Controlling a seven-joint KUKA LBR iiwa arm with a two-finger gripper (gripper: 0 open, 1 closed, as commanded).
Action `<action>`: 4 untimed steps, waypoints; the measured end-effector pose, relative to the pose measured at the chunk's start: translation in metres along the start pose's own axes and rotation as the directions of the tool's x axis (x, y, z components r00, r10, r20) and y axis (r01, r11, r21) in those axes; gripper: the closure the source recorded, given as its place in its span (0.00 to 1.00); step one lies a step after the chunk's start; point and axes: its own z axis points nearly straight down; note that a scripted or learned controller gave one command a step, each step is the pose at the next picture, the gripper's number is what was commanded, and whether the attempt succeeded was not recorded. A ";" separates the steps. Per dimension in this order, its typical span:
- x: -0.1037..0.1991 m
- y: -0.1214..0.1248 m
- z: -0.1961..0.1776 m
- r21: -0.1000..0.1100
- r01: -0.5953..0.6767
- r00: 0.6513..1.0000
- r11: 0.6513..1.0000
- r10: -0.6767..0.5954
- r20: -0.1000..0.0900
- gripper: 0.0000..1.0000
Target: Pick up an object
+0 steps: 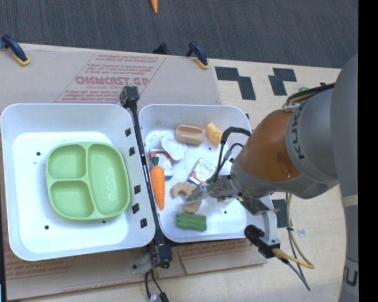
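My gripper point(200, 193) is low in the right bin point(238, 114), near its middle, under the grey and orange wrist. It sits right by a small brown croissant-like piece point(180, 189) and a tan lump point(193, 206). An orange carrot point(157, 186) lies along the bin's left wall. At the bin's front lies a green vegetable piece point(191, 221). A brown bread roll point(189, 134) and a yellow piece point(213, 132) rest at the back. A small white packet point(205, 168) lies just behind the gripper.
The left bin point(12, 231) holds a green divided plate point(88, 180). White and red bits point(164, 153) lie near the right bin's back left. Black clips point(130, 95) hold the wall between the bins. A small orange thing point(154, 3) lies on the floor beyond the bench.
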 end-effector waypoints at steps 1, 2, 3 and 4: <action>0.000 0.000 -0.009 0.003 0.007 1.000 1.000 -0.007 0.001 1.00; 0.087 0.001 -0.216 0.007 0.003 1.000 1.000 -0.003 -0.003 1.00; 0.120 -0.003 -0.094 0.016 0.002 1.000 1.000 -0.002 -0.005 1.00; 0.120 -0.003 -0.094 0.014 0.002 1.000 1.000 -0.002 -0.004 0.00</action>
